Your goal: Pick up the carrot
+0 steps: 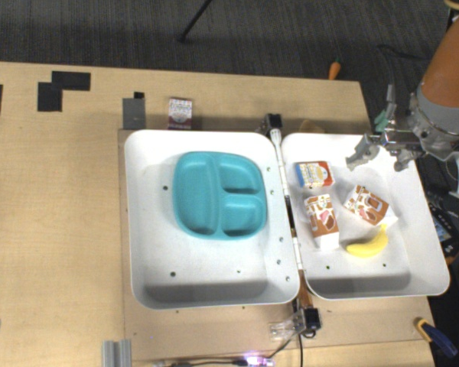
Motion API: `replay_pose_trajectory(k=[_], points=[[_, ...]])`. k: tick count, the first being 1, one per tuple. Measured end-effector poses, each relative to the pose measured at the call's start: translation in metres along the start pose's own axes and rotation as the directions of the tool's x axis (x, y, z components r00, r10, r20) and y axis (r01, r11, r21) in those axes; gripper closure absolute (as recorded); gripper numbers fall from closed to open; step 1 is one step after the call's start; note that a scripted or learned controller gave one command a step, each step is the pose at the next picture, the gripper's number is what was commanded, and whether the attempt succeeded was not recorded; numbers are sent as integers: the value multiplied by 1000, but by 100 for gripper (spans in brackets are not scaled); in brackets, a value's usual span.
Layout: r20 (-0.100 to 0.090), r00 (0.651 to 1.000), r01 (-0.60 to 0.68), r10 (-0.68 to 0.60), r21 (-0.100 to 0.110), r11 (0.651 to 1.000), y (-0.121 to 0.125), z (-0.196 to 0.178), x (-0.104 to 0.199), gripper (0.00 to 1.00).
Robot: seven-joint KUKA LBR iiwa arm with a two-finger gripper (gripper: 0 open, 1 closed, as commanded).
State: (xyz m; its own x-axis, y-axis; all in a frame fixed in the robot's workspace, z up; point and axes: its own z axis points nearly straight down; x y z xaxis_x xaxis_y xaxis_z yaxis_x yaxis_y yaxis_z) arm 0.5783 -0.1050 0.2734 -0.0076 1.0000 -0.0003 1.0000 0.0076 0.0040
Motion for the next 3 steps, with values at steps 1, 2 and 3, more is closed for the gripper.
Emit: replay_pose_trajectory(k=[1,2,3], points=[[-1,946,-324,324,4,946,-54,3,23,0],[0,905,-426,426,4,905,-90,5,32,0],[1,941,-340,340,9,940,-92,80,42,0]])
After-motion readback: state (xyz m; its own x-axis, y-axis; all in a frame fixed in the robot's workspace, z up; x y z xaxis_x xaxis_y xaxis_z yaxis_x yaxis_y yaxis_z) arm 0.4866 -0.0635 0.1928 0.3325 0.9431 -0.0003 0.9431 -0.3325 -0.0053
